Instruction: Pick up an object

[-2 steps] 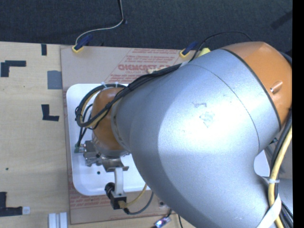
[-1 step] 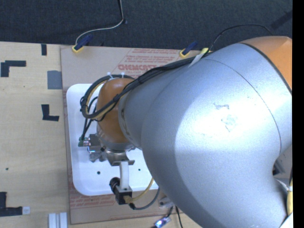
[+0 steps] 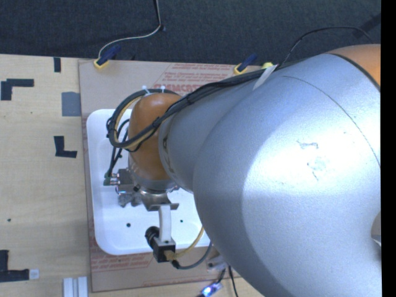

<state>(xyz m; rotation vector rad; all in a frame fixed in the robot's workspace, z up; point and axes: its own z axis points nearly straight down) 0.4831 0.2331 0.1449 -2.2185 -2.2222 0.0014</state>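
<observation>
My claw (image 3: 143, 198) hangs low over the white bin (image 3: 106, 231), left of centre in the frame, tucked beneath my orange band (image 3: 148, 142). I cannot tell whether it is released or clenched, because my own wrist covers it. Nor can I place the object I am meant to lift: the bare bin floor at lower left carries small dark specks, and my arm (image 3: 278, 184) hides everything to the right. Its heading and long axis are therefore beyond my telling. The danger, I judge, is clamping on nothing or pressing into the bin floor. The black cables (image 3: 117, 135) looped beside my wrist might also snag. Beyond lies the pale counter (image 3: 37, 184).
</observation>
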